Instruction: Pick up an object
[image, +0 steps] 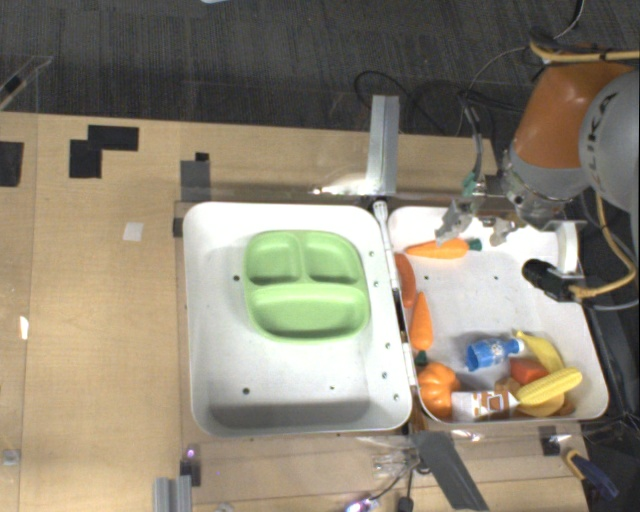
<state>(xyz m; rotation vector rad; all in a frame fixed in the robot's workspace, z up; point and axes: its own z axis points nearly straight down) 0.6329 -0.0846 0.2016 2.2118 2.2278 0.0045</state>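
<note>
My gripper (474, 227) hovers over the far left corner of the right bin (590, 345), its fingers spread open. Just below and left of the fingertips an orange carrot (436, 250) with a green stub lies crosswise on the bin floor; it is not clamped between the fingers. Two more carrots (421, 320) lie along the bin's left wall. At the near end sit a small orange pumpkin (437, 380), a blue bottle (491, 352), two yellow bananas (549, 385), a red item (526, 369) and a brown and white carton (480, 405).
The left bin (215, 330) holds a green divided plate (304, 283). A metal post (383, 140) stands behind the divider between the bins. The arm's orange band (555, 120) and cables hang over the right bin's far right corner.
</note>
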